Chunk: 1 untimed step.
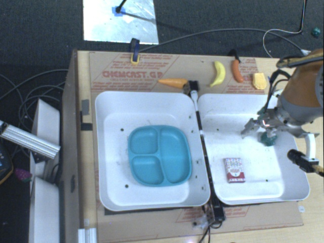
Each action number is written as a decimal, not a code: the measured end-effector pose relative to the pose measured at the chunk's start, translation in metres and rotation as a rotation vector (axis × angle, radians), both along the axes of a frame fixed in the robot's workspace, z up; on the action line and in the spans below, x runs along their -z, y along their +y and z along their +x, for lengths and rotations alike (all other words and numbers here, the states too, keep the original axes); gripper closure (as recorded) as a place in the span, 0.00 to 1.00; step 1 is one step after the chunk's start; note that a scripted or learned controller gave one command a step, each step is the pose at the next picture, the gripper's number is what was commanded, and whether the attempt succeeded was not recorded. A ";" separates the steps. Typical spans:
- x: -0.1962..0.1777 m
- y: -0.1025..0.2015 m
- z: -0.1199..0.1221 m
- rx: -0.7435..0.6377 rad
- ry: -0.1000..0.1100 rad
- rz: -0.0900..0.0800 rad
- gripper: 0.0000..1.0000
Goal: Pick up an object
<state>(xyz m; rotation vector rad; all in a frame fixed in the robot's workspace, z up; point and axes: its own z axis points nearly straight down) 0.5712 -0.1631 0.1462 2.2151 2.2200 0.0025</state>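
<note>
The small red box (234,169) sits near the front of the right bin (288,189), well apart from the gripper (259,128). Fingers look spread, holding nothing, with a teal thing (268,139) just beside them. Blue plate (159,154) sits in the left bin (109,135).

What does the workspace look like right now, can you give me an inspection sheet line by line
Surface: two white bins side by side, left bin, right bin, on a cardboard-covered bench.
Job's things: red and white box flat in right bin; small teal object by the gripper.
Clutter: blue divided plate in left bin; toy carrot, banana, orange piece, yellow piece behind the bins.
Grippers: gripper low in right bin.
Cables: several on the floor left and along the top.
Surroundings: dark carpet, shiny sheet.
</note>
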 end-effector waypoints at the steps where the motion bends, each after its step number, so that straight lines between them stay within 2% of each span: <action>1: 0.010 0.068 -0.059 -0.001 0.005 0.004 0.00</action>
